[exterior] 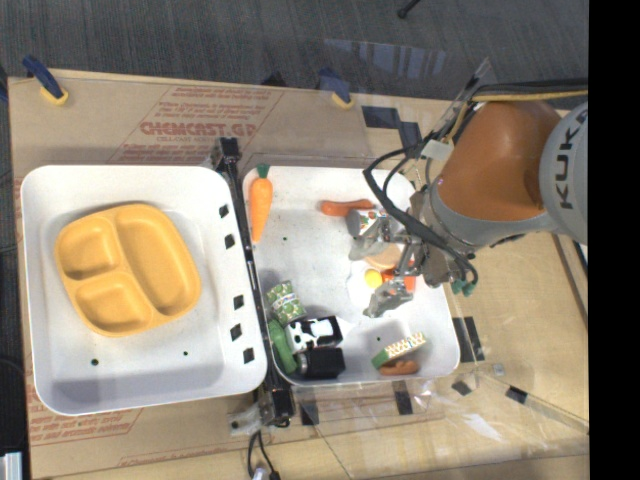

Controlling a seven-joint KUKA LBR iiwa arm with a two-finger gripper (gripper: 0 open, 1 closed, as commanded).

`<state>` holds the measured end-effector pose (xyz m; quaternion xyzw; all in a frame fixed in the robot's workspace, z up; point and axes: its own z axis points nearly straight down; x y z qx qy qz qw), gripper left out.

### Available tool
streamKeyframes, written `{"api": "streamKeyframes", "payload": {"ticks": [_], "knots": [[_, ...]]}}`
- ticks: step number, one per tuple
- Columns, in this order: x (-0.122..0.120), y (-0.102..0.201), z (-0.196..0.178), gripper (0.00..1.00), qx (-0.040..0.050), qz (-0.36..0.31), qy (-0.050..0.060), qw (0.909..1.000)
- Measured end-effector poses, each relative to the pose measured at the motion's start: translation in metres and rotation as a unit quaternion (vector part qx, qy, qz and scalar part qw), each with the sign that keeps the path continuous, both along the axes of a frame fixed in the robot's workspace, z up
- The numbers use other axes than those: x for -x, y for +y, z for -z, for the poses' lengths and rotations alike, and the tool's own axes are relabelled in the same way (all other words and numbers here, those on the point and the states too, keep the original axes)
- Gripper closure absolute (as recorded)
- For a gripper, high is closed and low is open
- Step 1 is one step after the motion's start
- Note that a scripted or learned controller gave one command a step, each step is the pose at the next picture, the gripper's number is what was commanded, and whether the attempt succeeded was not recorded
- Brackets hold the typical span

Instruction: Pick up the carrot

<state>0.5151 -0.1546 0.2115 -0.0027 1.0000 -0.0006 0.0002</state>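
A: Where's the target?

B: Orange tapered plastic carrot with green top (260, 204) lies along the upper-left wall of the right shallow white bin (330, 190), beside the divider.

A: End effector (385, 268)?

B: Over the bin's right half, near a small yellow-and-red toy (374, 279), well apart from the carrot. Cannot tell if it's open or closed.

A: Step?

B: Approach, I judge. Next: travel up-left, align along the carrot, descend

Single fixed camera, above bench (90, 98), slanted down, both bins (40, 368) visible
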Motion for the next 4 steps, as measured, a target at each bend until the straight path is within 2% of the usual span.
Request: {"api": "streamKeyframes", "payload": {"ticks": [1, 2, 3, 4], "knots": [[-0.042, -0.040, 0.078, 0.00, -0.0012, -0.049, 0.002, 0.9988], [-0.072, -0.054, 0.117, 0.00, 0.0009, -0.146, -0.004, 0.9893], [-0.075, -0.052, 0.105, 1.00, 0.0025, -0.150, -0.008, 0.9887], [-0.132, -0.019, -0.008, 1.00, 0.0009, -0.045, -0.007, 0.9990]]}}
